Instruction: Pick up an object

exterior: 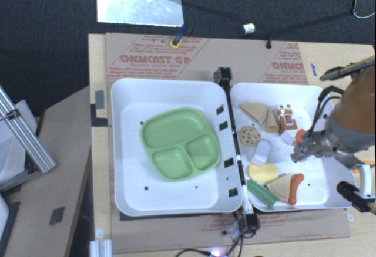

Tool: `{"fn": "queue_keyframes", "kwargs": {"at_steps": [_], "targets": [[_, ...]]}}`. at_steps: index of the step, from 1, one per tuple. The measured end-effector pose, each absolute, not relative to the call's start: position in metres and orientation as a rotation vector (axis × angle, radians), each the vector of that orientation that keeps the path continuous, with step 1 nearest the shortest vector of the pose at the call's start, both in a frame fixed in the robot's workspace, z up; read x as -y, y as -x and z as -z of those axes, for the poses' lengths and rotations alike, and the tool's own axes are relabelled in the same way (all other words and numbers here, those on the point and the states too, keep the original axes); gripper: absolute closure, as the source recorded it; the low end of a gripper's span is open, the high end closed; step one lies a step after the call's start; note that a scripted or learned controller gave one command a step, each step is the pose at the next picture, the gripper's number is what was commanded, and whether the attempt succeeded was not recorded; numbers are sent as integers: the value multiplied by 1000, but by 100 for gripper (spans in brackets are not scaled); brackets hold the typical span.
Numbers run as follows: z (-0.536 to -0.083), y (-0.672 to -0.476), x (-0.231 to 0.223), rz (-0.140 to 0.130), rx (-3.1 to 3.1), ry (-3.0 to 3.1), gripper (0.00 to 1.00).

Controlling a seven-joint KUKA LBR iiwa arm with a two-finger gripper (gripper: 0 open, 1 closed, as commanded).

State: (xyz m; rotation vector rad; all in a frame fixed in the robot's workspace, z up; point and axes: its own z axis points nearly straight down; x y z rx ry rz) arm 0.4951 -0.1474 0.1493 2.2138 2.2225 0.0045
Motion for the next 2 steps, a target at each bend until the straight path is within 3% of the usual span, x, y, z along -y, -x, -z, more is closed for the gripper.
{"fn": "queue_keyframes", "kwargs": {"at_steps": [2], "targets": [[-226, -496, 152, -5, -2223, -2212, 100]]}}
